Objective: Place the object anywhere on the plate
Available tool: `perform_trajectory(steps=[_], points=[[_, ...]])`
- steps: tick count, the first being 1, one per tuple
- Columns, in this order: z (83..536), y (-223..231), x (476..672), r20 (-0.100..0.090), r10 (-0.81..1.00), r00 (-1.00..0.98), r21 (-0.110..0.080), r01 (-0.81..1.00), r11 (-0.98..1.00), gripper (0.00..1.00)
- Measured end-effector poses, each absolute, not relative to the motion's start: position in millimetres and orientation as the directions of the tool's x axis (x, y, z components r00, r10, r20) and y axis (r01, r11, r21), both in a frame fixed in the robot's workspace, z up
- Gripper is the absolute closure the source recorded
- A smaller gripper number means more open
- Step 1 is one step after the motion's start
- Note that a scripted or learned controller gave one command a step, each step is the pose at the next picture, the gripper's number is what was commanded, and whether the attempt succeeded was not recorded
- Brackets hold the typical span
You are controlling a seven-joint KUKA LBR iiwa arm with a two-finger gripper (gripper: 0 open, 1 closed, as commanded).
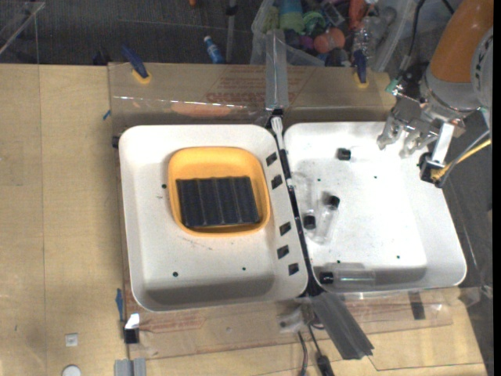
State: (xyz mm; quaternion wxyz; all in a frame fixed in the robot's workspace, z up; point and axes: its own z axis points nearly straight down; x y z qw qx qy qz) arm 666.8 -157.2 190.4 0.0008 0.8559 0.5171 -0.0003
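The yellow plate (182, 165) lies in the left bin (145, 233) and carries a black ribbed slab (217, 200). In the right bin (407, 233) lie small black-capped clear pieces: one near the back (343, 154), one in the middle (333, 202), one by the divider (309, 222). A clear tube (348, 274) rests along the front wall. My gripper (401, 141) hangs over the right bin's back right corner, open, with nothing between its fingers. It is to the right of the back piece and apart from it.
A black divider strip (283, 202) runs between the two bins. A clear tub of coloured toys (329, 10) stands behind the bench. Blue clamps (138, 70) hold a clear sheet at the back. The arm's orange band (462, 34) is at the upper right.
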Motion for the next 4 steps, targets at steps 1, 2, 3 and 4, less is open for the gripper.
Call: perform_trajectory(steps=[1, 2, 3, 4], points=[[230, -149, 666.8, 0.000, 0.859, 0.512, 0.000, 0.859, -0.512, 1.00], [300, -190, 666.9, 0.000, 0.853, 0.522, 0.000, 0.853, -0.522, 1.00], [366, -215, 667.4, -0.001, 0.946, 0.324, 0.004, 0.946, -0.324, 1.00], [409, -214, 667.9, -0.003, 1.000, 0.001, 0.005, 1.000, -0.001, 1.00]])
